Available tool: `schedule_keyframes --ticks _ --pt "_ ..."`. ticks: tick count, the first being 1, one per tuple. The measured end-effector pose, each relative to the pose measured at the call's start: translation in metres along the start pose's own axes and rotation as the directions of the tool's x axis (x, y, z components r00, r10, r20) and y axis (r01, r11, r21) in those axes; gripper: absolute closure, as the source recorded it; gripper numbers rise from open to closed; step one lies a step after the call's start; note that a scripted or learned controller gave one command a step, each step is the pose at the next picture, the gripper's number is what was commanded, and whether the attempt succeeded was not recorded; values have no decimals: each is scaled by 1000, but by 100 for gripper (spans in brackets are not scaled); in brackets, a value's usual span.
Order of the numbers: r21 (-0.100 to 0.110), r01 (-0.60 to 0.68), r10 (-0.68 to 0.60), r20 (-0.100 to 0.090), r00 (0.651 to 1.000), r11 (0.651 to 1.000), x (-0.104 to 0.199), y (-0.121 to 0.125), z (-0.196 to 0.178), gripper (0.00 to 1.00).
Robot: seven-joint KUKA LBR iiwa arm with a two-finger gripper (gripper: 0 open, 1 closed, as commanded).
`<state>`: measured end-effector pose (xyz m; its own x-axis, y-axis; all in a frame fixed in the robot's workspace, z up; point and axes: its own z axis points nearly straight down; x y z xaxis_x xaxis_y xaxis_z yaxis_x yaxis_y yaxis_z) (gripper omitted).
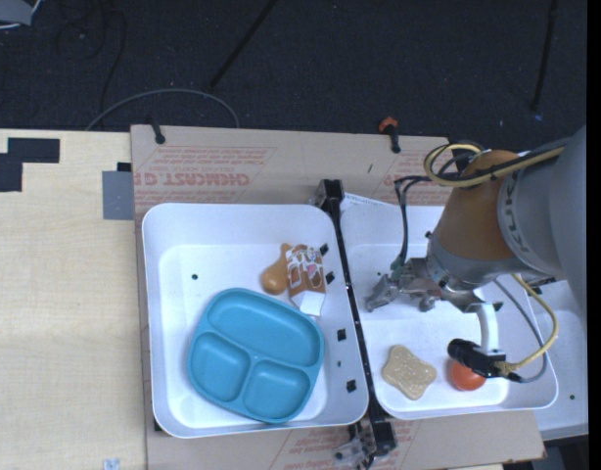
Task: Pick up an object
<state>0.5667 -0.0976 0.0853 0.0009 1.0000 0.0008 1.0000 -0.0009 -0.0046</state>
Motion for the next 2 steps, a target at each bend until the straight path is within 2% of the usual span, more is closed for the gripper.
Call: schedule_keyframes --ticks 1,2 --pt "-1 -5 5 0 1000 1000 -2 0 -13 100" --pt "-6 -3 3 1 1000 1000 2 -8 -62 100"
